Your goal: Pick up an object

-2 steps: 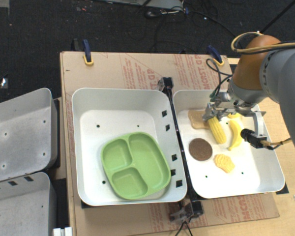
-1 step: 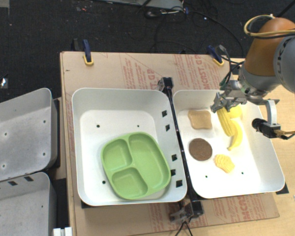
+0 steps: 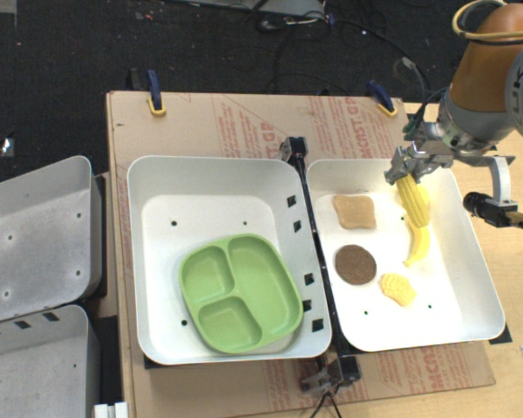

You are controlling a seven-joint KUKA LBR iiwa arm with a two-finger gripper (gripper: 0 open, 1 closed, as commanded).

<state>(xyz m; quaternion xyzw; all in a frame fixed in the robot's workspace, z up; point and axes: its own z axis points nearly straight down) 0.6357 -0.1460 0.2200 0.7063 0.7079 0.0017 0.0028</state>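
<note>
My arm (image 3: 492,55): grey with an orange band, coming in from the right side and reaching over the right bin.
My gripper (image 3: 407,171): it is at the far end of the right bin, right at the top tip of the corn.
My jaws: they look closed on the top end of the corn, one finger on each side of it.
Corn (image 3: 413,200): yellow, long, with its top end between my fingers and the rest pointing down toward the bin floor.
Banana (image 3: 418,244): yellow, just below the corn, touching its low end.
Bread slice (image 3: 355,212): tan and square, lying flat to the left of the corn.
Brown round patty (image 3: 356,265): flat, near the middle of the right bin, just below the bread.
Small yellow piece (image 3: 397,288): bumpy, beside the patty, near the front.
Right bin (image 3: 471,307): white and shallow.
Left bin (image 3: 157,198): white, next to the right bin.
Green tray (image 3: 239,293): three parts, lying in the left bin, toward the front.
</note>
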